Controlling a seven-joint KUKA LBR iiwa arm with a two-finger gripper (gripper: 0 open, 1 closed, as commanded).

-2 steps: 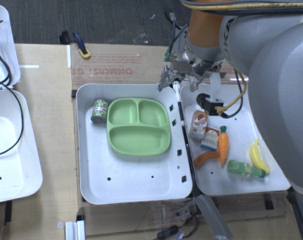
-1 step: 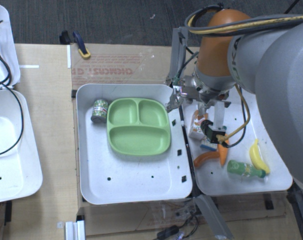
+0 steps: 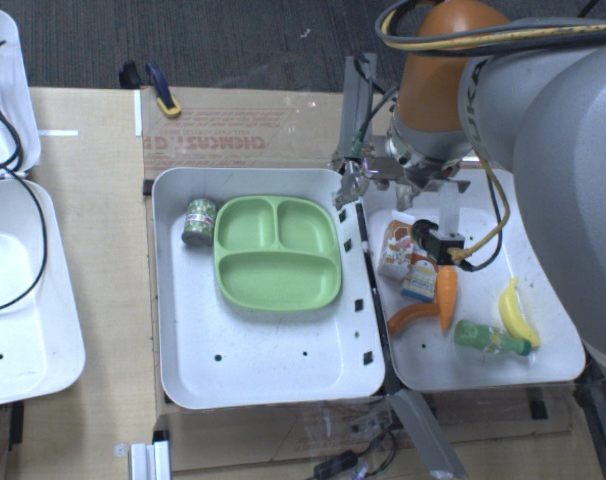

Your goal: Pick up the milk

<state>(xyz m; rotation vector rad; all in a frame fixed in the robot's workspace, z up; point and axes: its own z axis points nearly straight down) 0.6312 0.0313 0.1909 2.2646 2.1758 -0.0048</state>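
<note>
Hanging over the far left part of the right bin point(image 3: 463, 368), the gripper point(image 3: 411, 196) sits beneath the grey wrist and the orange band, close to the wall shared with the left bin point(image 3: 263, 353); from this slanted angle it cannot be told whether it is open or closed, and the wrist hides what is directly under it, so contact with anything is unclear too. Just in front of it lies the milk carton point(image 3: 396, 248), white with an orange and red picture on its face, resting on the floor of the right bin near that shared wall; a small blue and white box point(image 3: 420, 284) lies touching its near corner. Beside the box a carrot point(image 3: 446, 298) stands lengthwise with its tip toward the front; a second curved orange piece point(image 3: 411, 319) lies at its lower end, apparently touching it. Farther toward the front right, a green bottle point(image 3: 491, 338) lies on its side, with a banana point(image 3: 514, 313) just above it near the right wall. Across the divide, the left bin holds a green divided plate point(image 3: 278, 253) in its far half; a small tin point(image 3: 198, 221) stands just beside the plate's left edge. Beyond the bins, a yellow and blue clamp point(image 3: 163, 96) rests at the back edge of the bench point(image 3: 93, 268).
</note>
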